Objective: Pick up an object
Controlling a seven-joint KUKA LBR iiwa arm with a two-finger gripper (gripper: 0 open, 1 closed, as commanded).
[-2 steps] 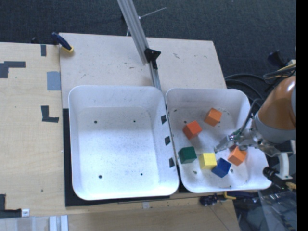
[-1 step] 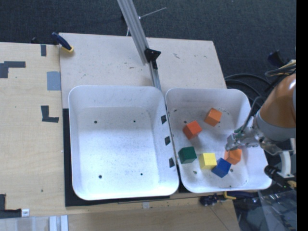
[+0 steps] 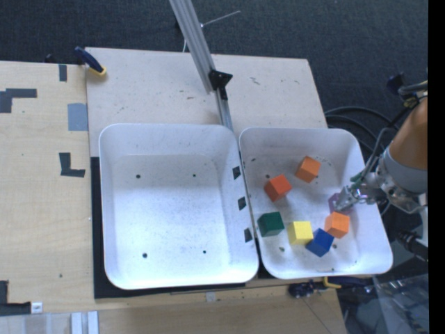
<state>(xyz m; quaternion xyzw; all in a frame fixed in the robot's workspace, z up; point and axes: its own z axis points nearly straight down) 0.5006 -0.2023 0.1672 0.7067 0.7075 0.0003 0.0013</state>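
The right bin [image 3: 348,145] holds several small cubes: an orange one [image 3: 308,168] at the back, a red-orange one [image 3: 278,186], a green one [image 3: 271,223], a yellow one [image 3: 301,232], a blue one [image 3: 320,243] and another orange one [image 3: 337,224]. My gripper [image 3: 345,199] reaches in over the bin's right wall and hangs low, just above and behind the second orange cube. A small purplish shape [image 3: 335,202] sits right at its tip; it is too blurred to tell whether that is a separate object or part of the gripper.
The left bin [image 3: 111,186] adjoins the right one along a shared wall. A slanted metal rail [image 3: 198,40] crosses the bench behind the bins. Cables lie off the bench at the right. A blue-and-yellow tool [image 3: 90,61] rests at the far left corner.
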